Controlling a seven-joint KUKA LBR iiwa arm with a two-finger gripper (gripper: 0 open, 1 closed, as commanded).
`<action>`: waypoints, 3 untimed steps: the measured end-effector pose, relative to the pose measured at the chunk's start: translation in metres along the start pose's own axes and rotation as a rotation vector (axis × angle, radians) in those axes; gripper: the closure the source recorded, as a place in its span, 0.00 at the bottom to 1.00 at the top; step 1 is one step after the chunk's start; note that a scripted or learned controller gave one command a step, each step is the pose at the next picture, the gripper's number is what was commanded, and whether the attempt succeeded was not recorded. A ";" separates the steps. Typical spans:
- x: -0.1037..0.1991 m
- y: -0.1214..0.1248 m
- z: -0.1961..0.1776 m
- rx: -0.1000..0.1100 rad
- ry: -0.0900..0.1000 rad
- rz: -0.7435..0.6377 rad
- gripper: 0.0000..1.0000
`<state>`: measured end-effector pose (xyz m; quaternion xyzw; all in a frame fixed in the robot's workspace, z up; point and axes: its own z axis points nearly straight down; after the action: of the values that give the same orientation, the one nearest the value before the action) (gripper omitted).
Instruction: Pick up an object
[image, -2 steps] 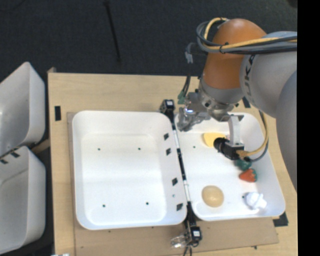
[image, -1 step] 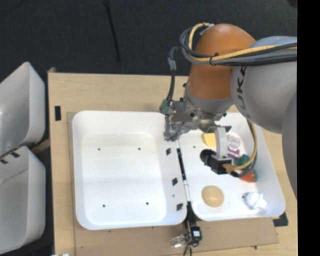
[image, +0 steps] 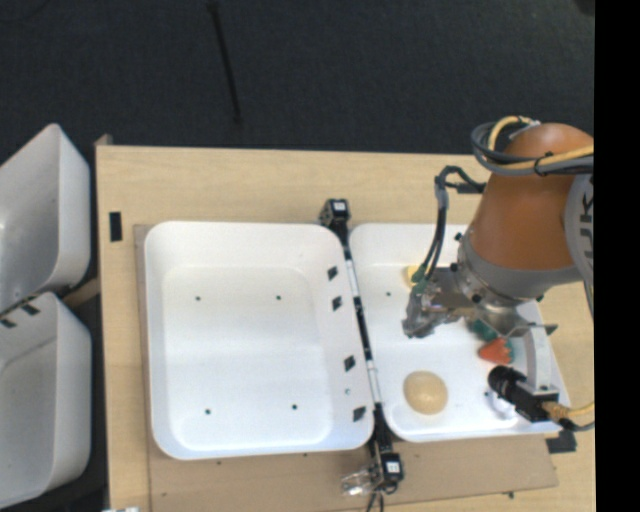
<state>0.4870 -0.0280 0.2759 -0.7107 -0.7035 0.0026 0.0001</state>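
My gripper (image: 423, 318) hangs low over the middle of the right bin (image: 385, 250), under the grey and orange arm (image: 525, 215) that reaches in from the right. A round tan lump (image: 425, 392) lies in the bin's near part, just below the gripper and apart from it. A small orange-red piece (image: 493, 351) and a bit of green (image: 489, 329) show to the gripper's right, partly hidden by the wrist. A pale yellow thing (image: 412, 273) peeks out just beyond the gripper. Nothing can be made out in the gripper's grasp.
The left bin (image: 160, 300) adjoins the right one along a divider with black clips (image: 352, 320). Both bins rest on a tan bench (image: 220, 180). White containers (image: 35, 300) stand off the bench's left edge.
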 end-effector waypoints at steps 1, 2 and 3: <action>-0.047 0.002 0.080 0.002 0.002 -0.004 1.00; 0.005 0.005 -0.002 -0.014 0.005 -0.018 1.00; -0.045 0.001 0.079 0.004 0.001 -0.005 1.00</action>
<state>0.4877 -0.0733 0.1966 -0.7088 -0.7054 0.0034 0.0018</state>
